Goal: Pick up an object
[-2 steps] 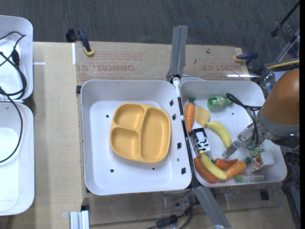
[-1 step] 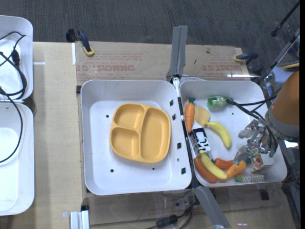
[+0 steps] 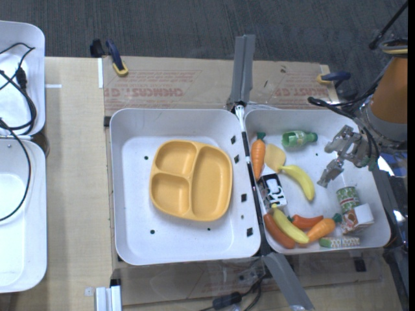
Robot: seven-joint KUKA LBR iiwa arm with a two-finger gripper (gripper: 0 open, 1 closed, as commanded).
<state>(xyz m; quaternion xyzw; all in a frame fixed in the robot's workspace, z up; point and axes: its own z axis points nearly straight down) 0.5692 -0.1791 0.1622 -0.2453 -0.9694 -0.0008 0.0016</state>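
Note:
My gripper (image 3: 334, 158) hangs over the right part of the right bin (image 3: 305, 114), fingers spread open with nothing between them. Just below it stands a small can (image 3: 348, 199) with a green and red label, beside a white carton (image 3: 358, 218). To the left of the gripper lie a yellow banana (image 3: 300, 180) and a green bottle (image 3: 299, 138). A carrot (image 3: 258, 156) rests along the bin's left wall. A second banana (image 3: 289, 226) lies among orange vegetables (image 3: 310, 225) at the bin's front.
The left bin (image 3: 130, 238) holds a yellow divided plate (image 3: 191, 180). A black and white card (image 3: 273, 191) lies in the right bin. A grey post (image 3: 243, 70) rises between the bins. Clamps sit at the cardboard's back corners.

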